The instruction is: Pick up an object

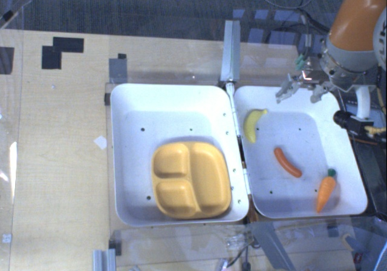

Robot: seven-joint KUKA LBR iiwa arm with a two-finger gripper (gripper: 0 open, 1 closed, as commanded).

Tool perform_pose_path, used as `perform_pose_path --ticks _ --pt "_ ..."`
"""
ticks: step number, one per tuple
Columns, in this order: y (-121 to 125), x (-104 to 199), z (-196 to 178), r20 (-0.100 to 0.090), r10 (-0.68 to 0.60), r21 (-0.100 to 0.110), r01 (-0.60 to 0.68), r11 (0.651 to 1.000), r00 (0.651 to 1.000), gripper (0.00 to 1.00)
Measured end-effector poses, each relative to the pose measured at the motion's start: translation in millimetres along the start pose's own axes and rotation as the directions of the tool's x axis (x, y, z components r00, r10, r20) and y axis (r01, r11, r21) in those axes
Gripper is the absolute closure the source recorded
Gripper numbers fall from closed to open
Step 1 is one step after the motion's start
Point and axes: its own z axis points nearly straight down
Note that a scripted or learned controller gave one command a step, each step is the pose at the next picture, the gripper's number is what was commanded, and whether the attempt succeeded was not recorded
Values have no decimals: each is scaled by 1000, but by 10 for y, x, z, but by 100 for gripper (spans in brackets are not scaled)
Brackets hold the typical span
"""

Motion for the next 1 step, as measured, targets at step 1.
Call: perform_pose_path --ticks 1 --pt "-478 -8 884 -1 -155 0 155 988 988 0"
